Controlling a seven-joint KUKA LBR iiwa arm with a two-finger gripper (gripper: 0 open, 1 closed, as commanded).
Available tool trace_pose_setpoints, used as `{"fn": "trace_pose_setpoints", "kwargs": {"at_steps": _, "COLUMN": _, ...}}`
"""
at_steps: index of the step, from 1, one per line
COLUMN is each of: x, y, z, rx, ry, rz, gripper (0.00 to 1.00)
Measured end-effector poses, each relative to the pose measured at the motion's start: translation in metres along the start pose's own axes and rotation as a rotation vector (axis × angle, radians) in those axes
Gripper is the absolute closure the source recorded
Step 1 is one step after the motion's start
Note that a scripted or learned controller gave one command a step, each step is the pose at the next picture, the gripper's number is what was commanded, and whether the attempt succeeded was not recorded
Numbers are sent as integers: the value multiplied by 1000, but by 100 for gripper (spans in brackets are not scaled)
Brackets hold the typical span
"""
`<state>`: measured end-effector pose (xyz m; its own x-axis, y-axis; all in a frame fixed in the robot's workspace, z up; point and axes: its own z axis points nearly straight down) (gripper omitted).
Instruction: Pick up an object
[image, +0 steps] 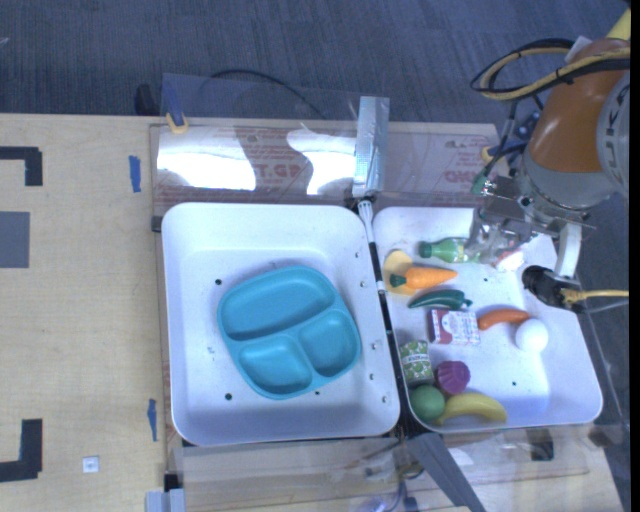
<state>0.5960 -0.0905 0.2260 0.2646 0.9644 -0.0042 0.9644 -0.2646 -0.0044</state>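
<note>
Counter (70, 300) of pale wood runs under two white bins set side by side. The left bin (190, 250) carries one thing, a blue divided plate (288, 330) with three compartments, lying flat near the middle. The right bin (570, 380) is crowded with toy food: a yellow piece (397, 263) and a carrot (428, 278) by the dividing wall, a green bottle (445, 249) at the far side, a dark green pepper (440, 299), a small red-and-white carton (455, 326), an orange piece (502, 318), a white egg (531, 335), then a green can (414, 358), a purple piece (453, 377), a lime (427, 402) and a banana (472, 407) at the near edge. Over the far right corner hangs the gripper (500, 240), just beside the bottle; whether the jaws are open or closed I cannot tell, and nothing shows between them. The bottle looks the likely target: probably light, stiff, smooth plastic that may roll, best taken across its body.
</note>
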Motion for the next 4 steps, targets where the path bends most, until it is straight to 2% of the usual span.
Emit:
{"fn": "trace_pose_setpoints", "kwargs": {"at_steps": 1, "x": 5, "y": 0, "z": -2, "rx": -3, "ry": 4, "rz": -8, "gripper": 0}}
{"fn": "trace_pose_setpoints", "kwargs": {"at_steps": 2, "x": 2, "y": 13, "z": 126, "rx": -12, "ry": 5, "rz": -40, "gripper": 0}}
{"fn": "trace_pose_setpoints", "kwargs": {"at_steps": 3, "x": 2, "y": 11, "z": 119, "rx": -6, "ry": 5, "rz": -39, "gripper": 100}}
{"fn": "trace_pose_setpoints", "kwargs": {"at_steps": 4, "x": 40, "y": 35, "z": 38, "rx": -10, "ry": 5, "rz": -154, "gripper": 100}}
